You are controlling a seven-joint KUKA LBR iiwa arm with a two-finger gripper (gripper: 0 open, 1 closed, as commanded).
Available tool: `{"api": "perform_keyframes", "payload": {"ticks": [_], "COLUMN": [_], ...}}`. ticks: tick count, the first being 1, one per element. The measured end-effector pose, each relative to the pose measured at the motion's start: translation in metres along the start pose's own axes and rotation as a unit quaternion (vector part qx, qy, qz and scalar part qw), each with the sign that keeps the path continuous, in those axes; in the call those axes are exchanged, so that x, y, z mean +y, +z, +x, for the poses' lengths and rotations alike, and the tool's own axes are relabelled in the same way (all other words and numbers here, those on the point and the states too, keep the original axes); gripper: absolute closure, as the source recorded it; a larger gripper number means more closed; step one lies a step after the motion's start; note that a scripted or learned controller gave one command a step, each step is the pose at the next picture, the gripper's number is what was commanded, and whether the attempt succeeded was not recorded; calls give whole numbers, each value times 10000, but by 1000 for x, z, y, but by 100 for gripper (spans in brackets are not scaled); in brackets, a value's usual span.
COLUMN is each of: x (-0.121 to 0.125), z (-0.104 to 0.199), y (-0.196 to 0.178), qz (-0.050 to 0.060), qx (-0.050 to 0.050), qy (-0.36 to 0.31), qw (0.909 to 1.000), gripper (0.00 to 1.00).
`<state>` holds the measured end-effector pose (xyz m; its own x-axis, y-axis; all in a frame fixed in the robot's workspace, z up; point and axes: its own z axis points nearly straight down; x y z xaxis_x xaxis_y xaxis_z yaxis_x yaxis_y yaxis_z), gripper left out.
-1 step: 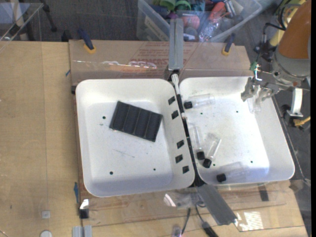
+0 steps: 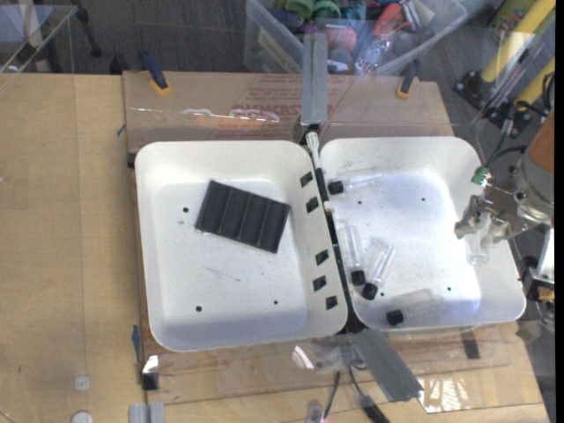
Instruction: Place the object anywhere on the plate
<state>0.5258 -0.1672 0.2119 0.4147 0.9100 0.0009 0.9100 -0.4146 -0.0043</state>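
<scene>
A black ridged plate (image 2: 242, 216) lies flat in the left bin (image 2: 167, 315), toward its back. Several clear tubes with black caps lie in the right bin (image 2: 441, 161): one tube (image 2: 354, 183) near the back left, two tubes (image 2: 363, 258) crossed at the middle left, one tube (image 2: 412, 307) near the front wall. My gripper (image 2: 476, 229) hangs over the right bin's right side, far from the plate. A pale translucent shape (image 2: 478, 250) sits just under it; I cannot tell whether it is a tube in the gripper.
A divider with black clips (image 2: 319, 256) separates the two bins. A clear tub of coloured toys (image 2: 352, 16) stands behind the bins. Cables and a grey bracket (image 2: 388, 373) lie at the front edge. Bare wooden bench (image 2: 62, 236) stretches to the left.
</scene>
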Motion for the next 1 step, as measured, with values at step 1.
{"api": "perform_keyframes", "payload": {"ticks": [1], "x": [-53], "z": [3], "y": [22], "qz": [0], "qx": [-4], "qy": [103], "qw": [9999], "gripper": [100]}}
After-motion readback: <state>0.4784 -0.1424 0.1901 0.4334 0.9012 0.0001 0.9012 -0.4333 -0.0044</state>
